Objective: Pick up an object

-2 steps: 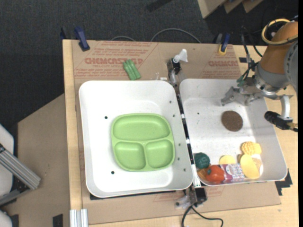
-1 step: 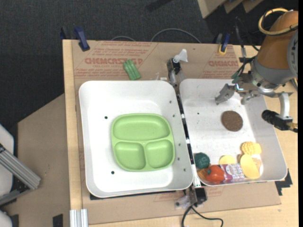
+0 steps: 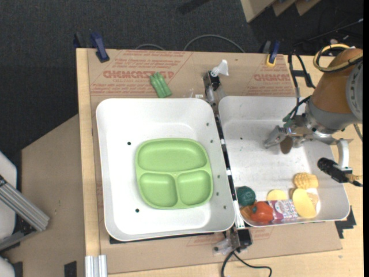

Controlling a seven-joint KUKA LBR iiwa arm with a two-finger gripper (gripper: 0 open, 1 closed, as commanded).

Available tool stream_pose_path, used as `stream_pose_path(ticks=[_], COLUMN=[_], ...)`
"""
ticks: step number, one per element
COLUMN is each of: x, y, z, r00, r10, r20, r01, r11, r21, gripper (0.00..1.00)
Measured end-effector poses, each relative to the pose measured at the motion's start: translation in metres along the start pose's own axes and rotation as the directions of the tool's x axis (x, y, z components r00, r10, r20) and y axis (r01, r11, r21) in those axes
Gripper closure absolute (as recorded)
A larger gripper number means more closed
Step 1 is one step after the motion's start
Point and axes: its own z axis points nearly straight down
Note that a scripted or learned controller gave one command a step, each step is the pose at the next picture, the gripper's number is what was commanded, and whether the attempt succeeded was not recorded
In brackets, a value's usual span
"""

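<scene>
Hand low over the middle of the right bin, reaching in from that bin's right edge on the grey arm with its orange band. Spread or pressed together: not possible to tell from this angle. Bare white floor under and around it.

Things to pick, all crowded along the near edge of the right bin, apart from the hand with open floor between:
- dark green ball near the near left corner, close against the left wall
- red tomato just right of the ball and touching it
- pink packet next along, hard against the near wall
- pale yellow slice just behind the packet
- yellow round piece toward the near right corner, beside the packet
- brown ridged biscuit just behind the yellow round piece, nearest the hand

Little room between neighbours, and the near wall tight behind the row.

Left bin alongside, rims touching, with a green three-part plate flat in its middle.

On the desk, beyond the far edge of the left bin, a small green thing. Blue clamps at the far corners of the printed cardboard.
</scene>
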Motion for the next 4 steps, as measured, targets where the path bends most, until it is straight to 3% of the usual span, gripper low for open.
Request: stream_pose_path(ticks=[1, 2, 3, 4], x=[-0.036, 0.031, 0.02, 0.02], y=[0.053, 0.013, -0.019, -0.017], z=[-0.024, -0.035, -0.006, -0.019], r00=[1.0, 1.0, 1.0, 1.0], r10=[-0.004, -0.007, -0.003, -0.002], r20=[0.002, -0.006, 0.0, 0.004], r01=[0.004, 0.007, 0.003, 0.002], r11=[1.0, 1.0, 1.0, 1.0], r21=[-0.009, 0.0, -0.011, -0.017], gripper=[0.0, 0.0, 0.0, 1.0])
